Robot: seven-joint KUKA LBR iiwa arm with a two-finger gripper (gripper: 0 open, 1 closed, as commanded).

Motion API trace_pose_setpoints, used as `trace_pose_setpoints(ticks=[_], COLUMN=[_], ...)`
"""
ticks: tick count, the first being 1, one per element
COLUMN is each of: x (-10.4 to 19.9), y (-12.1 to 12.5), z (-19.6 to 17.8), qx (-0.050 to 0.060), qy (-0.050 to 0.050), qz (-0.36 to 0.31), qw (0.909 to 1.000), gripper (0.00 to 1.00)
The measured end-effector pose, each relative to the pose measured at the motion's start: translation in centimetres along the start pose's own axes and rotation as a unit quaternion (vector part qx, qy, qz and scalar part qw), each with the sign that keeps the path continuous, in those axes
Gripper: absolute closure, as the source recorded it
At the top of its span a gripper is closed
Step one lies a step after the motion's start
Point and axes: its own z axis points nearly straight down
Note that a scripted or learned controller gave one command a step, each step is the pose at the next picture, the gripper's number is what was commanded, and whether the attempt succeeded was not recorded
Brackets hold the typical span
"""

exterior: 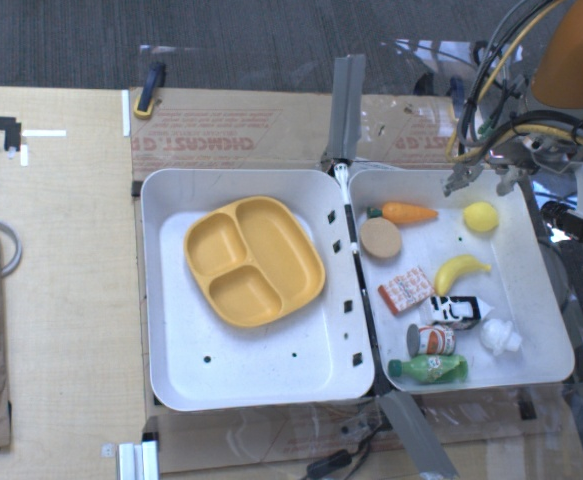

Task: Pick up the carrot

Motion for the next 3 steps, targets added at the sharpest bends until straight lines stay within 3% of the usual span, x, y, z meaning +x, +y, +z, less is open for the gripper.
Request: trace_pose_setpoints(ticks=[1,2,3], x=[0.1,-1.4,-3.3], y=[1.1,1.2,1.2], z=[10.1,1.2,2.1], qx=[-0.001,-0.003,-0.002], qy=[0.0,-0.001,-0.001], qz=[-0.078,-0.224,-0.214], qw=[0.9969,0.9745,0.9767], gripper=[0.0,0.0,0.0])
